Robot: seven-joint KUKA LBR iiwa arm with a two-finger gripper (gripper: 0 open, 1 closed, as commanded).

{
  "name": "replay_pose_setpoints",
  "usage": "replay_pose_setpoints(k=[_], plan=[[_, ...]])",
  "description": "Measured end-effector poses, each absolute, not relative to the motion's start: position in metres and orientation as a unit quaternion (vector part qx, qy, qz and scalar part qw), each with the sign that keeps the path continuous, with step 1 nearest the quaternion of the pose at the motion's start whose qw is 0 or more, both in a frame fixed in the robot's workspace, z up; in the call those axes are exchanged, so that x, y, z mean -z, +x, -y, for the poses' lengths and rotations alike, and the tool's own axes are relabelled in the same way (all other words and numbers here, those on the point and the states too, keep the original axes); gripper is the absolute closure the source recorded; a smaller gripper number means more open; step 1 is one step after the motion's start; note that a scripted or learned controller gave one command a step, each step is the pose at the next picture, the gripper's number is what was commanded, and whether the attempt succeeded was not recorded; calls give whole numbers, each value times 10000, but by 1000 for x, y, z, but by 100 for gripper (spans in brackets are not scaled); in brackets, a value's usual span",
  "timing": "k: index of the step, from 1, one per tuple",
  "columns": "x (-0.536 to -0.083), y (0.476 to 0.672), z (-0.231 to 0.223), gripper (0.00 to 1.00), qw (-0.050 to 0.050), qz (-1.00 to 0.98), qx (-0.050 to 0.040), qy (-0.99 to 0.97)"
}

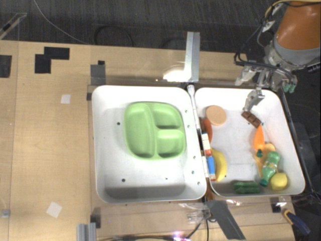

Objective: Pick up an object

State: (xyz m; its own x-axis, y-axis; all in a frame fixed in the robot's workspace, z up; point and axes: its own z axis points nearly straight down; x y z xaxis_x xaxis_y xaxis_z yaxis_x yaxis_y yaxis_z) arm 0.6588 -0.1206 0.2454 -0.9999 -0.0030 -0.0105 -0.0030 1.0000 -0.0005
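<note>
- A pale wooden bench (45, 149) fills the left and centre of the frame.
- Black square markers (50, 58) sit at its upper left.
- Dark grey carpet (125, 9) runs along the top, crossed by a thin cable (55, 21).

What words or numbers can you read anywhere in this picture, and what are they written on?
There are none that can be read.
The marker-like stick by the bin divider has coloured bands, but any print is too small to read.
The green bottle in the right bin may have a label, too blurred to read.
The green tray, the bench and the tool show no readable text.
</note>
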Motion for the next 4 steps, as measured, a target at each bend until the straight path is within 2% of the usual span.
replay_pose_setpoints(k=[1, 2, 3, 4], plan=[[-125, 608, 123, 0, 3, -9997, -5, -264], [-89, 586, 170, 0, 73, -9990, 17, -440], [-100, 546, 191, 0, 44, -9981, 17, -622], [-90, 517, 205, 0, 88, -9998, 15, -196]])
